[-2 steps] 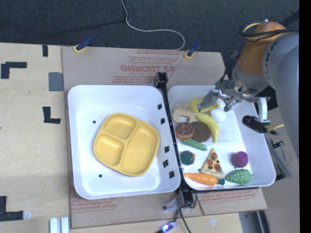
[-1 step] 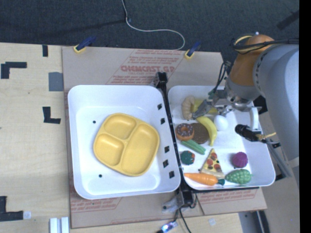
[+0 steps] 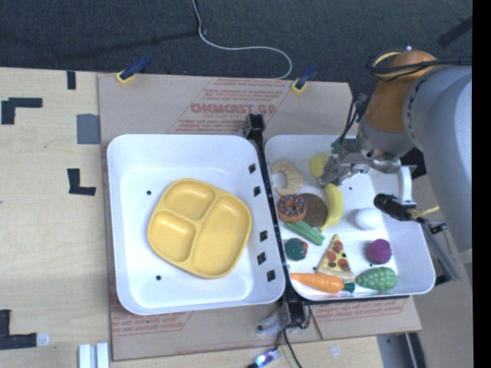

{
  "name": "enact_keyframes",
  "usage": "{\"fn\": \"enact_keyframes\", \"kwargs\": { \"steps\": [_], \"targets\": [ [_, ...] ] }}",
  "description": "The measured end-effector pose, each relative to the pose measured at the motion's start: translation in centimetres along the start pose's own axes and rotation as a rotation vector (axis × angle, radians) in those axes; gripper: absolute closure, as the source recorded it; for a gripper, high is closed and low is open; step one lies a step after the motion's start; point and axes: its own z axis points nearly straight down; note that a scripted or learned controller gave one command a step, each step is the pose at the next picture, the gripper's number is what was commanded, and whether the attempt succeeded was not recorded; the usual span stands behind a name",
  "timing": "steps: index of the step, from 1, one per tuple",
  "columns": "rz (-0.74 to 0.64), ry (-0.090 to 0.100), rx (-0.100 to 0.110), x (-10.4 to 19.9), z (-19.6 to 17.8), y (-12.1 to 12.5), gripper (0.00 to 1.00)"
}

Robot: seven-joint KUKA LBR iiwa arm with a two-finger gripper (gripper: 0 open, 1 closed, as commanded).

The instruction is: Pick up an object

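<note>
The right bin (image 3: 418,240) holds several toy foods. Among them are a beige pastry (image 3: 288,176), a yellow lemon (image 3: 317,165), a banana (image 3: 334,205), a pink donut (image 3: 292,207), a brown cookie (image 3: 313,208) and a white egg (image 3: 367,219). My gripper (image 3: 333,170) hangs low over the back of this bin, just right of the lemon and above the banana's upper end. I see nothing held in it.
Nearer the front lie a green cucumber (image 3: 305,231), a green pepper (image 3: 295,248), a pizza slice (image 3: 334,257), a carrot (image 3: 317,283), a bumpy green vegetable (image 3: 376,279) and a purple piece (image 3: 377,250). The left bin (image 3: 130,167) holds a yellow divided plate (image 3: 199,228).
</note>
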Motion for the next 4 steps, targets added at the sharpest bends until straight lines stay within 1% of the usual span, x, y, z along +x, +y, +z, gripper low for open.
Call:
{"fn": "enact_keyframes", "kwargs": {
  "steps": [1,2,3,4],
  "targets": [
    [0.004,0.000,-0.019,0.2,-4.1,0.0,1.00],
    [0.004,-0.001,-0.020,0.1,-8.4,-0.3,1.00],
    [0.003,-0.001,-0.022,0.1,-13.6,-0.3,1.00],
    [0.001,0.001,-0.015,4.2,-14.1,-3.2,1.00]
  ]
}}
